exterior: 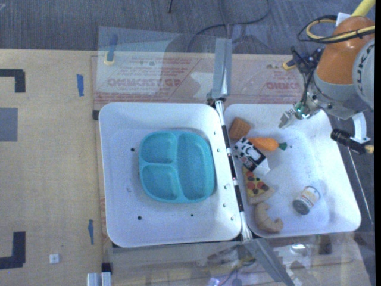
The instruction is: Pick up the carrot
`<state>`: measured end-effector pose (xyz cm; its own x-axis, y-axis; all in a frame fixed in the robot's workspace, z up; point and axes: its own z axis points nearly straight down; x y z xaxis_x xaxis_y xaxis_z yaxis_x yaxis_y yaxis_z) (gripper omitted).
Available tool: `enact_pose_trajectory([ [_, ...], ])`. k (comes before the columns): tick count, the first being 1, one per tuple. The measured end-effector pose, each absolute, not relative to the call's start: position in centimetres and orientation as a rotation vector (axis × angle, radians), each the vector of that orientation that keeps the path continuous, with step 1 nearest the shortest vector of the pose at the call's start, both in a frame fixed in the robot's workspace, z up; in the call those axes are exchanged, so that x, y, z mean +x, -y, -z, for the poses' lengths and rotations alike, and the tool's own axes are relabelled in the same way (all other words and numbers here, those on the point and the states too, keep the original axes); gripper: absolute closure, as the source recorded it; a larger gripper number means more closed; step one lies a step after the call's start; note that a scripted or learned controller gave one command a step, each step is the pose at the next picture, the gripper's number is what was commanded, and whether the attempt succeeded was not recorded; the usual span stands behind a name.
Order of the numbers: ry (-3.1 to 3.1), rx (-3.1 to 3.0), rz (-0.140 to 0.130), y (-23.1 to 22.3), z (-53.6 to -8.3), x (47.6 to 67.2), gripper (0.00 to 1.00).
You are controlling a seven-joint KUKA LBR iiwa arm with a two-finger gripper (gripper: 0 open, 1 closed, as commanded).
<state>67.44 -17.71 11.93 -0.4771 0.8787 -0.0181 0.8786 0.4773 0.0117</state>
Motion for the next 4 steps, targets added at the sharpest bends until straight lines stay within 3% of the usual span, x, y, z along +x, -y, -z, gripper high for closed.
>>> enact_pose_trajectory([
  [1, -2.689, 1.599, -0.001, 17.6, -11.8, 67.3, 0.00],
  [2, -2.803, 1.353, 0.027, 16.6, -11.1, 67.0, 0.00],
  [3, -3.017, 0.855, -0.002, 13.4, -8.8, 65.6, 0.00],
  [4, -3.003, 0.858, -0.007, 13.7, -10.2, 65.9, 1.00],
])
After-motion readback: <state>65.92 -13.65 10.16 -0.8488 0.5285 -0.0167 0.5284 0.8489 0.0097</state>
